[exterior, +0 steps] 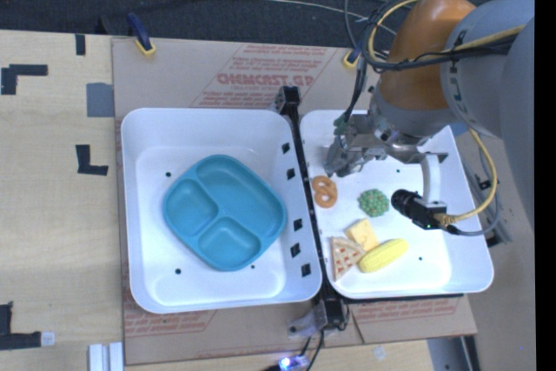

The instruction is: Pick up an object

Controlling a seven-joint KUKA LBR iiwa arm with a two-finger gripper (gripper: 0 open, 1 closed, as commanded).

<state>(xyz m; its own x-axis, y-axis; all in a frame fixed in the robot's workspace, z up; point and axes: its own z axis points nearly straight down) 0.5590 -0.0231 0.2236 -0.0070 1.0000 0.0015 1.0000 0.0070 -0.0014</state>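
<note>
Faintly, I read red print on the cardboard (pixel 261 78); words unclear. My gripper (pixel 343 159) hangs just beyond the pretzel (pixel 324 191); its opening I cannot tell.

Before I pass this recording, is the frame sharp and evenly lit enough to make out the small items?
In the camera view the lighting is even with soft shadows and no strong glare; the pretzel, green broccoli piece and corn cob read clearly in the right bin, though the gripper looks slightly soft.

right bin (pixel 469 274): 5 items crowd left half | right half free
</note>
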